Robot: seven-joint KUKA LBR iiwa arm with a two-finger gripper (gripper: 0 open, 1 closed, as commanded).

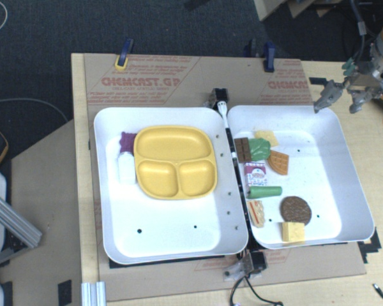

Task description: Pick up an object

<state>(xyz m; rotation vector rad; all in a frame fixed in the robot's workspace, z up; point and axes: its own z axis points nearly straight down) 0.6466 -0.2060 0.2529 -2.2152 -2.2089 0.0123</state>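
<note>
Gripper [340, 101], fingers spread and empty, hangs at two o'clock above the right bin [345, 171], whose tightly clustered toy food [268, 177] at its nine o'clock side risks a fumbled grasp.

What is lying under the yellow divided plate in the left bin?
A purple item and a white item stick out from under the yellow plate's left edge. How far they continue underneath is covered.

This is a robotics lab or test cell rather than a home. Two white bins [108, 171] sit on a paper-covered board [179, 75] fixed by clamps [122, 56], toy food is gathered for handling, cables [255, 292] trail over dark carpet [51, 18], and aluminium framing [13, 222] stands nearby.
</note>
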